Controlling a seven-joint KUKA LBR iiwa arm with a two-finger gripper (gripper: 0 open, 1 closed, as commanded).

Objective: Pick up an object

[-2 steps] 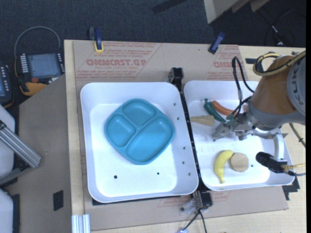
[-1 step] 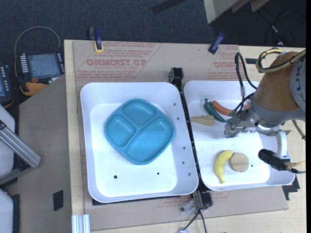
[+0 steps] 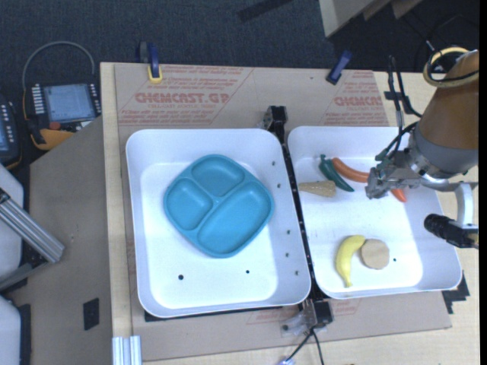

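Observation:
The right bin (image 3: 426,280) holds several small items. An orange carrot (image 3: 354,173) with a green stem lies near the bin's far side, a tan piece (image 3: 317,190) rests beside it to the left, and a yellow banana (image 3: 348,258) sits next to a round tan cookie (image 3: 374,255) near the front. My gripper (image 3: 383,184) is low over the right end of the carrot, with an orange bit showing just beside it. The arm comes in from the right.
The left bin (image 3: 152,280) holds a blue divided plate (image 3: 218,204). A black latch (image 3: 275,117) sits between the bins at the back. Clamps (image 3: 154,68) hold the cardboard sheet under the bins. A screen device (image 3: 67,102) lies off the bench to the left.

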